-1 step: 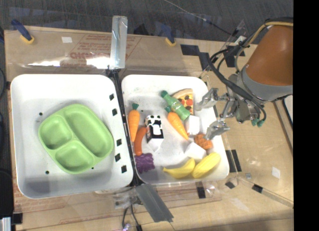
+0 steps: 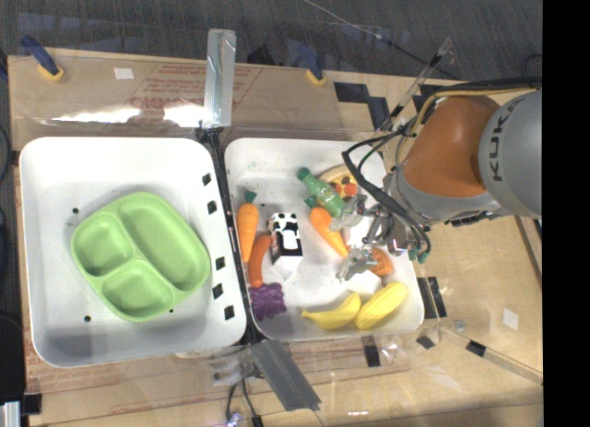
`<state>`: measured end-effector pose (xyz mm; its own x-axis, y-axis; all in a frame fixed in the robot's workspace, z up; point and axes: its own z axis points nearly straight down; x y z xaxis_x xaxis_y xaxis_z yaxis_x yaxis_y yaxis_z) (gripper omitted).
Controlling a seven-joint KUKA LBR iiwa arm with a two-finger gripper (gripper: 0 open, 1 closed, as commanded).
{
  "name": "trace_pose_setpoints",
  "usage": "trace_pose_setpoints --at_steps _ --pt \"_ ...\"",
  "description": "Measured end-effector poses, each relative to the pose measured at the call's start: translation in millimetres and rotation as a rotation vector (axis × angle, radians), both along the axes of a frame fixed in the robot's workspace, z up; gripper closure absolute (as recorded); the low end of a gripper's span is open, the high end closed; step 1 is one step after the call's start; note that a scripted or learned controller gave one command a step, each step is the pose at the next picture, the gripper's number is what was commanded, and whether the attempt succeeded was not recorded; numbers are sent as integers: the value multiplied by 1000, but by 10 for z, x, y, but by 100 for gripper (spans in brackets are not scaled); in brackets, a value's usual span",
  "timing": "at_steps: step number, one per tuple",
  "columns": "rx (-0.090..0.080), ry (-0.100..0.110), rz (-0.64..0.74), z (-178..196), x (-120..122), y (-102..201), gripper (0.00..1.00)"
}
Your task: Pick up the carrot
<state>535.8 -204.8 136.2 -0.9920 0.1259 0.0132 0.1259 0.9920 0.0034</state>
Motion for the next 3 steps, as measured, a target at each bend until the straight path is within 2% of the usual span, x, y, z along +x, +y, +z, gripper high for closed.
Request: trace_pose_setpoints --at_steps 1,2,3 --pt "-4 -14 121 -437 79 133 0" --pt "-5 -17 131 -326 101 159 100" --pt "-8 -21 411 1108 -466 -65 100"
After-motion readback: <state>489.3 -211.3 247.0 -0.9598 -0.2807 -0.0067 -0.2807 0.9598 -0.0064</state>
